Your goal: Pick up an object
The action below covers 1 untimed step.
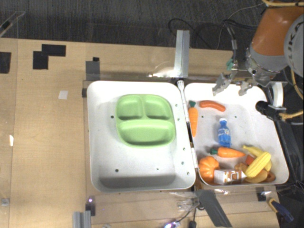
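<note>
The claw (232,85) hangs over the far edge of the right bin (280,148), its two fingers spread apart and gripping nothing. Just below it in that bin lies a red sausage (212,106), with a carrot (193,120) beside the left wall. A blue bottle (223,132) stands near the middle. Along the near edge are crowded a second carrot (229,152), a small pumpkin (208,165), a white carton (229,176), a corn cob (258,164) and a banana (251,150). The left bin (102,170) on the worktop (42,141) holds a green divided plate (144,118).
</note>
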Motion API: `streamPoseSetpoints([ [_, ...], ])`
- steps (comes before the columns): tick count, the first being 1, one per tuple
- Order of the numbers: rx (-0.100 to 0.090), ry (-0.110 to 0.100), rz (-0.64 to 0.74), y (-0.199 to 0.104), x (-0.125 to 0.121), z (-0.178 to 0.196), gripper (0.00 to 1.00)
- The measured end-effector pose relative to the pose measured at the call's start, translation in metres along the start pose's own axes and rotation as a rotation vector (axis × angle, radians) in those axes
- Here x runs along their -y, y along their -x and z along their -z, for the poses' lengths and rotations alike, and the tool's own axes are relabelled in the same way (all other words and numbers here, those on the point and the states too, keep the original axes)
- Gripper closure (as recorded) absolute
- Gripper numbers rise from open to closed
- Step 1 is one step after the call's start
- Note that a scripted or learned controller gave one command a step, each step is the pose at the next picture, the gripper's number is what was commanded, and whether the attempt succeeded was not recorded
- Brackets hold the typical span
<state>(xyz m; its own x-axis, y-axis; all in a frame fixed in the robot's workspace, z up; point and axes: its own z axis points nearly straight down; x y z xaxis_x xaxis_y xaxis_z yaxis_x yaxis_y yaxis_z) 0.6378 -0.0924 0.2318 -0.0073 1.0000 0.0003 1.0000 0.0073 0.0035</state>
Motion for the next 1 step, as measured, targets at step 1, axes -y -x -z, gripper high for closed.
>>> streamPoseSetpoints([
  [1,0.000,0.002,0.027,0.0224,0.0063,-0.1356,0.00],
])
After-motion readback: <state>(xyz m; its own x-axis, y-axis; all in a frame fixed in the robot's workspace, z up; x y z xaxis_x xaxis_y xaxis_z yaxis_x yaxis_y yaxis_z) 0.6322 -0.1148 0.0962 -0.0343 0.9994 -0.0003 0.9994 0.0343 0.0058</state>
